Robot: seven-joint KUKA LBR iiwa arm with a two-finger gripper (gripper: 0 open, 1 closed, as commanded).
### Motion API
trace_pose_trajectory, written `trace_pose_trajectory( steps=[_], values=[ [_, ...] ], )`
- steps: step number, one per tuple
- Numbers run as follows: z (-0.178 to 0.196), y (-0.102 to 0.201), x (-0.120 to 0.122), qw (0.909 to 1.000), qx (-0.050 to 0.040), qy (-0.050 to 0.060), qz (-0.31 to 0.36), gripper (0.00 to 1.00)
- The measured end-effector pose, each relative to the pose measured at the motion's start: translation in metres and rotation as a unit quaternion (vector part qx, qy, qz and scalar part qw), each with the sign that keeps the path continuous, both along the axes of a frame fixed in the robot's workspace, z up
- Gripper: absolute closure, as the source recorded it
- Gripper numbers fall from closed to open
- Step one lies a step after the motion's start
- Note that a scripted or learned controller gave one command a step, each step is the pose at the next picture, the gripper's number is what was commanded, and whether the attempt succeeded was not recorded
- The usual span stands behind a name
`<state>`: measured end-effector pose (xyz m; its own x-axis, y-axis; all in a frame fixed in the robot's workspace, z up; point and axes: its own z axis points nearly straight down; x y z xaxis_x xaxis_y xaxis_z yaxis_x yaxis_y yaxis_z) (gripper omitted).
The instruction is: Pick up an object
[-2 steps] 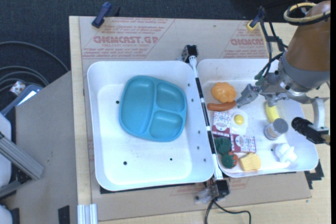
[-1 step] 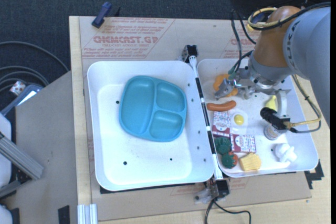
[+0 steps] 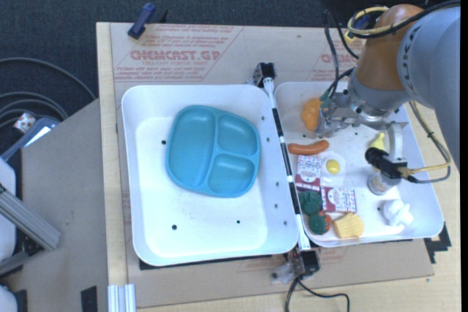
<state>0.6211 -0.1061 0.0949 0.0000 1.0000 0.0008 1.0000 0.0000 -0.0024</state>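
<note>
Table (image 3: 183, 55), brown board top, is carrying two shallow white plastic bins side by side. Left bin (image 3: 146, 223) is holding a light-blue sectioned plastic plate (image 3: 213, 151) lying flat near its middle. Grey arm with orange band (image 3: 387, 47) is reaching in from the right over the far part of the right bin (image 3: 428, 212). Claw (image 3: 333, 120) is hanging low there, just beside a small orange toy fruit (image 3: 311, 113); whether it is spread or pressed together cannot be told. Nearer in this bin: a red toy sausage (image 3: 308, 147), a toy fried egg (image 3: 333, 166), green toy broccoli (image 3: 313, 202), a yellow cheese-like wedge (image 3: 349, 226), all lying apart from the claw.
</note>
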Motion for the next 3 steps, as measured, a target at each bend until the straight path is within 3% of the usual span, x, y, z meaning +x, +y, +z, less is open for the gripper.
trace_pose_trajectory(
  steps=[1,2,3],
  values=[
    [0.0,0.0,0.0,1.0,0.0001,0.0,0.0,0.0],
    [-0.01,-0.004,0.033,1.0,-0.0003,-0.001,0.001,0.0],
    [0.0,-0.003,0.034,1.0,-0.0007,-0.002,0.001,1.0]
  ],
)
